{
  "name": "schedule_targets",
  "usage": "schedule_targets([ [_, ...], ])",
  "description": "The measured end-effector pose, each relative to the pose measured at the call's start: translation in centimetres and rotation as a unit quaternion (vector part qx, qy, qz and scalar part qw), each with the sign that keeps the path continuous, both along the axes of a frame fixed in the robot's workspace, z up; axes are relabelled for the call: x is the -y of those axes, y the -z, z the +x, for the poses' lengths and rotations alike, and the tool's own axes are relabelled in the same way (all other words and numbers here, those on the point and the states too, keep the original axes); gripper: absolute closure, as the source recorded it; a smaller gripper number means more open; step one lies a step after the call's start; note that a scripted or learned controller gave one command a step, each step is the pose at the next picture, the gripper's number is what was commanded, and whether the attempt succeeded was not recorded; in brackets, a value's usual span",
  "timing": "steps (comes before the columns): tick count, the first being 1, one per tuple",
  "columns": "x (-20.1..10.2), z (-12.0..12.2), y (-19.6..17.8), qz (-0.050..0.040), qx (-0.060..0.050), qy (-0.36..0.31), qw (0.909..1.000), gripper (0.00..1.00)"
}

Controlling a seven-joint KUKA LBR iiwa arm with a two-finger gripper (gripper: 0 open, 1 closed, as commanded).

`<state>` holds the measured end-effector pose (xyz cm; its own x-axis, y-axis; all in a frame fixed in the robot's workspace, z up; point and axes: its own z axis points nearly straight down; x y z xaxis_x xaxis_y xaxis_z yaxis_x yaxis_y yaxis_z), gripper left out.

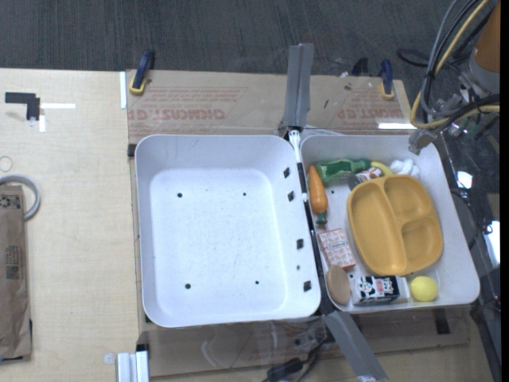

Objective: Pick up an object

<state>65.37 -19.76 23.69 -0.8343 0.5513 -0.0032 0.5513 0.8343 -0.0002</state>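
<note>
**Two bins, one crowded, arm off at the edge**

Pale wood worktop (64, 213) fills the left of the frame, with a brown paper bag (14, 269) lying at its far left edge. Next comes the left bin (219, 153), white and shallow. Beside it, the right bin (453, 213) is packed: an orange carrot (317, 191) along its left wall, a green packet (343, 169) at the top, a small printed carton (336, 247), a big yellow divided plate (395, 223), a black-and-white carton (375, 288) and a yellow lemon (424, 288) at lower right. At the upper right corner, cables and the arm (485, 50) hang; I cannot tell how the hand stands.
</note>
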Motion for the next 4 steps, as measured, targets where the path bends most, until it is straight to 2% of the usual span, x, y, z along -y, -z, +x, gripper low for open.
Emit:
schedule_targets([
  [1,-3.0,-0.3,-0.3,0.0000,0.000,-0.039,0.9992,1.00],
  [3,-1.2,-0.7,-0.5,-0.0007,0.001,-0.140,0.9901,1.00],
  [4,2.6,-0.2,5.6,-0.0006,0.000,-0.147,0.9891,1.00],
])
